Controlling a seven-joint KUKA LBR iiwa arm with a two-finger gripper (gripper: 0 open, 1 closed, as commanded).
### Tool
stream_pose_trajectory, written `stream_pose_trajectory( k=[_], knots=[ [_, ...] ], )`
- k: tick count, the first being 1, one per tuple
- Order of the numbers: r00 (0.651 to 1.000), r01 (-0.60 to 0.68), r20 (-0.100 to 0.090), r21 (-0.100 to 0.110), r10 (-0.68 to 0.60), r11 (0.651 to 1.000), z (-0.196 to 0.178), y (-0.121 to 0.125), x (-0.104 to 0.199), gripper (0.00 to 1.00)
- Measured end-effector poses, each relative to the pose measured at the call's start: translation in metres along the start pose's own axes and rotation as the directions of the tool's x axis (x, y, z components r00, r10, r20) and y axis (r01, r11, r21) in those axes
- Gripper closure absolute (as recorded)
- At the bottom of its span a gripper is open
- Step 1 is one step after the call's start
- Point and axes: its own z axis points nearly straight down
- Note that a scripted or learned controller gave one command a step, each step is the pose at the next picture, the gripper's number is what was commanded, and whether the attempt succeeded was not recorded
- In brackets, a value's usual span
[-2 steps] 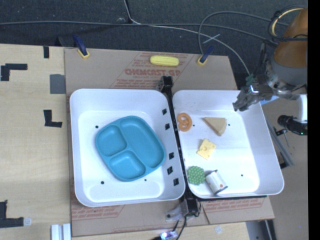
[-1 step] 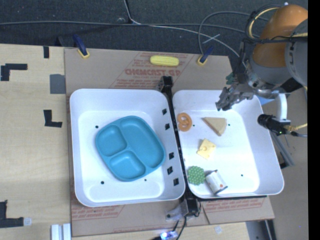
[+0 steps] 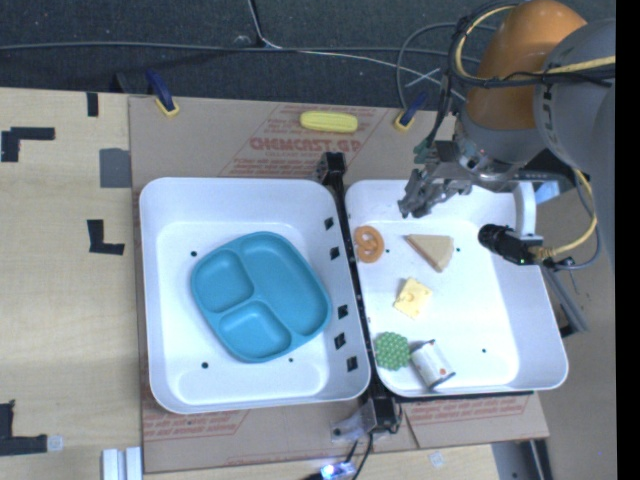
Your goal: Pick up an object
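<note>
My gripper [image 3: 417,201] hangs over the back of the right bin [image 3: 520,308], above and behind the loose objects, with nothing seen between its fingers. Below it lie a tan wedge [image 3: 431,250], an orange pretzel-like ring [image 3: 368,243] by the bin's left wall, and a yellow cheese-like block [image 3: 413,297]. Near the front of the bin sit a green round piece [image 3: 391,349] and a small white and silver can [image 3: 432,362] on its side. From this angle I cannot make out how far apart the fingers stand.
The left bin [image 3: 160,268] holds a blue divided plate [image 3: 259,295]. A yellow banana-shaped toy [image 3: 328,122] lies on the cardboard behind the bins. Cables loop above the arm, and a black fitting [image 3: 505,242] juts over the right bin's right side.
</note>
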Motion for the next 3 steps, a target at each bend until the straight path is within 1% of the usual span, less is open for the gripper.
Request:
stream_pose_trajectory(
  k=[1, 3],
  knots=[
    [1.000, -0.001, 0.001, 0.000, 0.001, 1.000, 0.002, 0.012, 0.053, 1.00],
    [1.000, 0.000, 0.001, 0.001, 0.000, 1.000, -0.001, 0.005, 0.168, 1.00]
  ],
)
